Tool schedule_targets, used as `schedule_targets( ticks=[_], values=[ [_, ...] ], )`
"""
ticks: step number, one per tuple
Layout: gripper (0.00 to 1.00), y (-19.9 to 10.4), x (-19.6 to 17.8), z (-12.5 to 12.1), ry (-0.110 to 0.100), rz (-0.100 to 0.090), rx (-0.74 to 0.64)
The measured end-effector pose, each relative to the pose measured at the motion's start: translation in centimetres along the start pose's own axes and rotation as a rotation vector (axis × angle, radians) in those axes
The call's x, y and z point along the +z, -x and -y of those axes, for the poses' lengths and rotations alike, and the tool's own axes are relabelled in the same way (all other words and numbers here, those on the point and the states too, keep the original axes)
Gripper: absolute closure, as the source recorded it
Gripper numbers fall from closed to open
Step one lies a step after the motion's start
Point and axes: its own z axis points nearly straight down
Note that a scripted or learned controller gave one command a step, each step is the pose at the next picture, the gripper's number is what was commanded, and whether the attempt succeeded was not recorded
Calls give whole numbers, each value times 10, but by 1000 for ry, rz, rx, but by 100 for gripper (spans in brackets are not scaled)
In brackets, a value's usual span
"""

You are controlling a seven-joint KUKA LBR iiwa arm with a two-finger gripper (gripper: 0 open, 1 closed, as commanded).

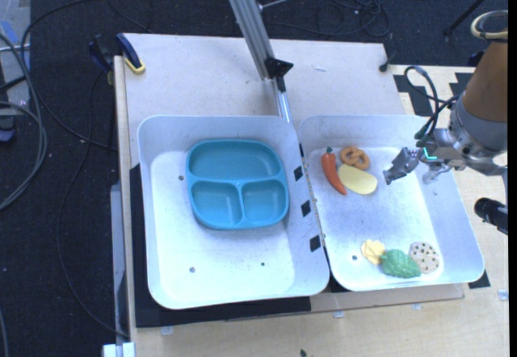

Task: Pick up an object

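Nearest, at the right bin's (pixel 464 238) 6 o'clock, lie a yellow piece (pixel 371 250), broccoli (pixel 401 264) and a cookie (pixel 423 256), small and blurry. At its 11 o'clock sit a carrot (pixel 333 173), lemon (pixel 359 181) and pretzel (pixel 355 157). The gripper (pixel 409 163) hovers at 2 o'clock, jaws parted, holding nothing; the arm is cut off. A blue tray (pixel 237 183) fills the left bin (pixel 161 266).

Two white bins (pixel 161 186) on the counter. Left bin: 1 blue divided tray (pixel 237 183). Right bin: 6 items — 1 carrot (pixel 333 173), 1 pretzel (pixel 355 157), 1 yellow piece (pixel 358 180), 1 small yellow bit (pixel 371 250), 1 green veg (pixel 400 264), 1 cookie (pixel 423 256).
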Motion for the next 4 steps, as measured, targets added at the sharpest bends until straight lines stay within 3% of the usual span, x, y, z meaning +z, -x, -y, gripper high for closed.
schedule_targets(
  ticks=[1, 3, 4],
  values=[
    [0, 0, 0, 0, 1, 0, 0],
    [0, 3, 103, 3, -4, -1, 1],
    [0, 3, 143, 2, 4, 2, 2]
  ],
)
